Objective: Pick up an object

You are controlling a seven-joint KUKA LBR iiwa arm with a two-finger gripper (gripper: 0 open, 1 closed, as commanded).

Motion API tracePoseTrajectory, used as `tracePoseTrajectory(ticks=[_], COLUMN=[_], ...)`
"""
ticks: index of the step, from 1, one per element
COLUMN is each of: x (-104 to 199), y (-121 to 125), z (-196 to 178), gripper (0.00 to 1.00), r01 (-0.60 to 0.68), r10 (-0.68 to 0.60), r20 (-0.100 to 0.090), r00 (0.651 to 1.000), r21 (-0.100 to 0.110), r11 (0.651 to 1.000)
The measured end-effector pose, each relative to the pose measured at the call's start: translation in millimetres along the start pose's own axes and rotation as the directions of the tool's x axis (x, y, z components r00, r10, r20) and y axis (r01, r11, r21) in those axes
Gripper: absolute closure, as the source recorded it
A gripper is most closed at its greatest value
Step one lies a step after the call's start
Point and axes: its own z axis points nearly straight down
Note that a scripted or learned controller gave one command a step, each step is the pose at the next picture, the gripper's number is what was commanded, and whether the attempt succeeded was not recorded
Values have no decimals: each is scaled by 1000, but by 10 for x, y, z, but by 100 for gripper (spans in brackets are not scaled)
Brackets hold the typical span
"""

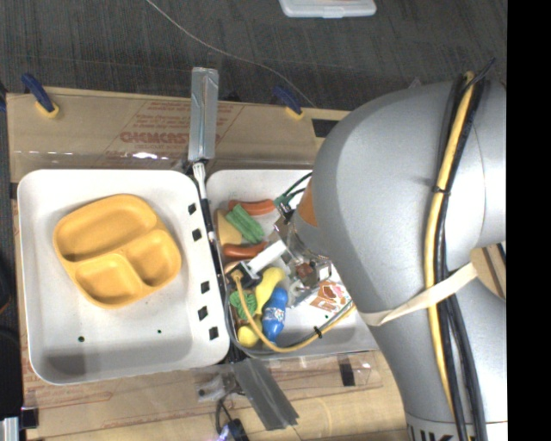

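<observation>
Left white bin carries a yellow divided tray, sitting toward its upper half. Blue clamps grip the cardboard sheet behind the bins. A white lidded container lies on the dark carpet up top.

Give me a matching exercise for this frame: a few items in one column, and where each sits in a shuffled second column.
Items:
1. yellow divided tray
2. blue toy
3. hot dog toy
4. arm

Places:
A. near edge of the right bin
B. reaching in over the right bin from the right side
C. lying in the left bin
D. far end of the right bin

Pairs: 1-C, 2-A, 3-D, 4-B
</observation>
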Motion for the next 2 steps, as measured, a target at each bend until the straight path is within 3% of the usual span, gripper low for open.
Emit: tracePoseTrajectory(ticks=[1, 2], x=[-41, -270], y=[-116, 798], z=[-1015, -1232], gripper=[0, 0], r01=[221, -11], r10=[-221, 11], r20=[-2, 0], r00=[975, 1000], r21=[-2, -1], r11=[975, 1000])
